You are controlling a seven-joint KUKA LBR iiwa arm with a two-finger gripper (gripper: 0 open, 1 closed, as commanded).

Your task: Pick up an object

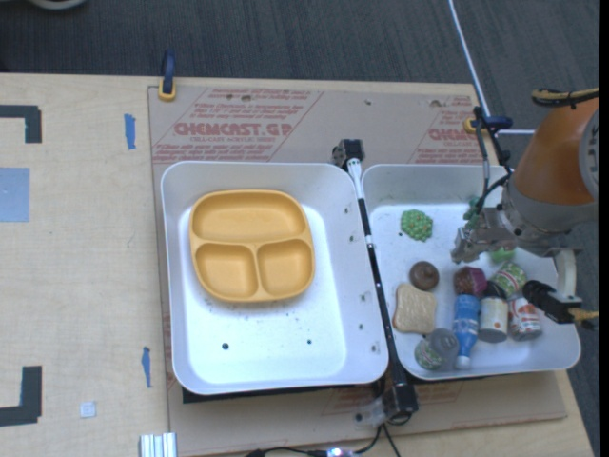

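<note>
Gripper (473, 244): low over the right bin, near its back right part; whether it is open or closed cannot be told, and nothing can be seen held in it.
Arm (561, 160): grey with an orange band, reaching in from the right edge above the right bin.
Right bin (395, 184): shallow and white, holding all the small objects.
Green ball (416, 224): bumpy, lying apart to the left of the gripper.
Brown ball (424, 275): round, in front of the green ball and just behind the bread slice.
Bread slice (415, 309): tan, flat on the bin floor near the left wall.
Dark red piece (469, 281): just in front of the gripper, touching the top of the blue bottle.
Blue bottle (464, 327): lying lengthwise, between the grey lid and the white can.
Grey lid (438, 347): round, at the front of the bin.
White can (493, 318): beside the blue bottle, to its right.
Left bin (257, 355): white, alongside the right bin.
Yellow plate (252, 245): three compartments, resting in the back half of the left bin.
</note>
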